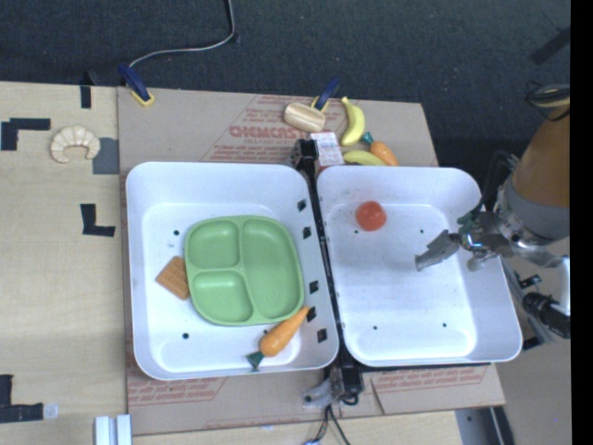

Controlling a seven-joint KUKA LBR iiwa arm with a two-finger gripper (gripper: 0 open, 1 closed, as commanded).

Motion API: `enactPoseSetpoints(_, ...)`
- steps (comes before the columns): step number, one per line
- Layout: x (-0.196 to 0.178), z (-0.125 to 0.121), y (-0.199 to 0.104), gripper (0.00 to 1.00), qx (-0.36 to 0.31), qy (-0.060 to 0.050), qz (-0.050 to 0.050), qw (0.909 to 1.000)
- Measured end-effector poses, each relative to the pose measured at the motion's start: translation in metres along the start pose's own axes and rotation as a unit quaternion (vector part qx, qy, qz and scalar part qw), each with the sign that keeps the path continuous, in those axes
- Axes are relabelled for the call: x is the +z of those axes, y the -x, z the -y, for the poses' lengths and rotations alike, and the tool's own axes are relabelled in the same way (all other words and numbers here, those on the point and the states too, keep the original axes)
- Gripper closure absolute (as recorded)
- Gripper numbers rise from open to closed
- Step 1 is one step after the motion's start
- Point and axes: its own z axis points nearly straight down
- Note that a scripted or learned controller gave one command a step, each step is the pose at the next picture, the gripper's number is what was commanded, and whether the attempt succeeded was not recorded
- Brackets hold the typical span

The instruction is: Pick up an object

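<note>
Beyond the far rim of the bins, a bread roll (303,116), two bananas (353,122) and a small carton (325,148) are seen clustered on the cardboard sheet (213,128), while a croissant (75,143) is seen well apart at the far left on the bench (56,295).

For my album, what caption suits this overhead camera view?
Gripper over the right bin near a red tomato.
</note>
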Motion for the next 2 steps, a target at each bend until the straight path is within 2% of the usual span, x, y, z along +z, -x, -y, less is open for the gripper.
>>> enactPoseSetpoints(1,0.037,-0.082,-0.039,0.00,-0.001,0.000,0.000,1.0000)
enactPoseSetpoints(2,0.113,-0.138,-0.047,0.00,0.000,-0.001,0.000,1.0000)
